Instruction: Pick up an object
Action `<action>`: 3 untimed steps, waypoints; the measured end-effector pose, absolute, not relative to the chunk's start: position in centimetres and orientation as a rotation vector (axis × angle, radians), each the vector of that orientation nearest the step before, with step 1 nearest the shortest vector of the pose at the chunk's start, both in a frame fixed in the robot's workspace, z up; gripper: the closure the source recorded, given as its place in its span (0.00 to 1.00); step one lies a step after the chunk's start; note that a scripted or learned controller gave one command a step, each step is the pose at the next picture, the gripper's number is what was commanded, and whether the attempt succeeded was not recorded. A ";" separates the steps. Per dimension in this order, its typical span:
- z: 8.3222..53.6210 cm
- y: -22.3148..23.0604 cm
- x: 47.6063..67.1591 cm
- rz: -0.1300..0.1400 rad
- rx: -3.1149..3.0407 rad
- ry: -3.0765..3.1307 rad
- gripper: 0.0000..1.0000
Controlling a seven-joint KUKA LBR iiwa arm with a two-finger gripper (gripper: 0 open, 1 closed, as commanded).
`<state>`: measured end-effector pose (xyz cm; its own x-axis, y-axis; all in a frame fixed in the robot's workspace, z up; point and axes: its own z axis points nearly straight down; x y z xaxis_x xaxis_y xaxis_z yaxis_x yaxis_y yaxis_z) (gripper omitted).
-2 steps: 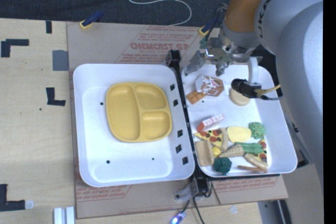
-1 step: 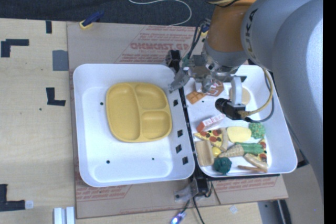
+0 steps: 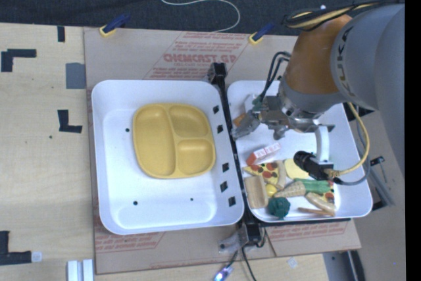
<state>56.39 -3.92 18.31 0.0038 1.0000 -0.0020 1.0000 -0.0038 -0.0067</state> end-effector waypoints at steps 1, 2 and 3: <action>23.3 0.0 61.3 -0.006 -2.219 -2.229 1.00; 20.5 -7.3 59.2 0.009 -2.228 -2.215 1.00; 19.5 -3.7 61.4 0.001 -2.216 -2.225 1.00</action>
